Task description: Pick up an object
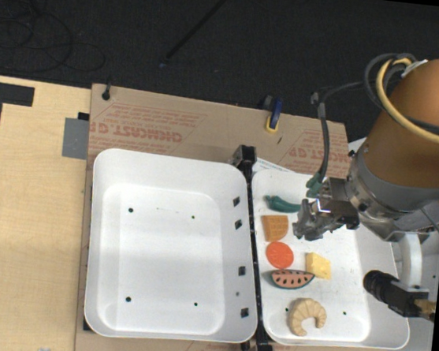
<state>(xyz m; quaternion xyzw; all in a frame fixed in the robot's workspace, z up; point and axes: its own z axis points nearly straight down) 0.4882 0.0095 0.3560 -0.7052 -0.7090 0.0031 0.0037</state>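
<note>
The right bin (376,325) holds several toy foods. A teal green piece (283,203) lies near its back left. In front of that sit a tan waffle-like square (275,227), an orange-red disc (279,255), a yellow cheese wedge (319,266), a watermelon slice (292,279) and a croissant (307,315). My gripper (308,228) hangs over the bin just right of the tan square and above the cheese wedge. Nothing shows between its fingers.
The left bin (113,197) is bare white inside. A black clamp strip (245,237) joins the two bins. A blue and yellow clip (274,115) sits on the cardboard behind the bins. Wooden bench top extends to the left.
</note>
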